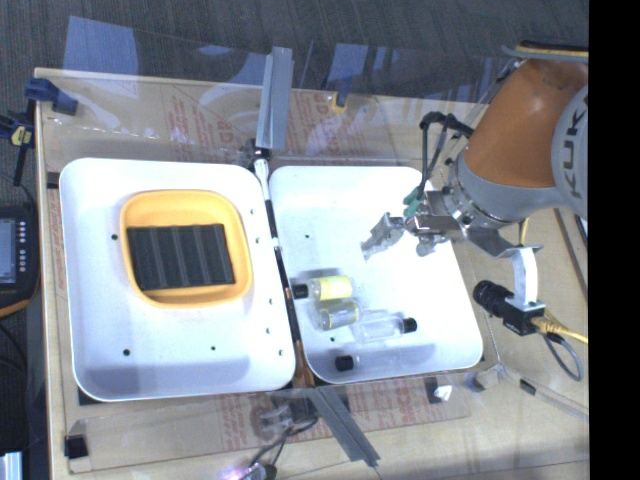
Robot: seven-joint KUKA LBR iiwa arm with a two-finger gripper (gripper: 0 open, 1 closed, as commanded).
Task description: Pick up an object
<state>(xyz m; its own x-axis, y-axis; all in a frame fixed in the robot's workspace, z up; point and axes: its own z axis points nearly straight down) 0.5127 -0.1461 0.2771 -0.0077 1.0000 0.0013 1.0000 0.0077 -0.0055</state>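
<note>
Nearest the camera, by the right bin's (445, 353) front edge, a small black piece (343, 363) is seen, with a yellow-capped bottle (331, 289) and a clear vial (378, 324) just behind it toward that bin's middle. Further right, the claw (385, 236) is held above the bin's back-right part, apparently spread and pinching nothing, with the arm (515, 143) bent in over the right edge. The approach step is judged to be in hand; a shift toward the front-left and a descent over the bottles are called for next.

Arm (530, 138): cut off at the right, upper links out of frame. End effector (385, 236): small, blurred; finger spacing unreadable. Clear bottle (380, 324) near the right bin's (450, 348) front edge: transparent, outline faint against the white. Handheld screen (15, 253): cropped by left edge.
</note>
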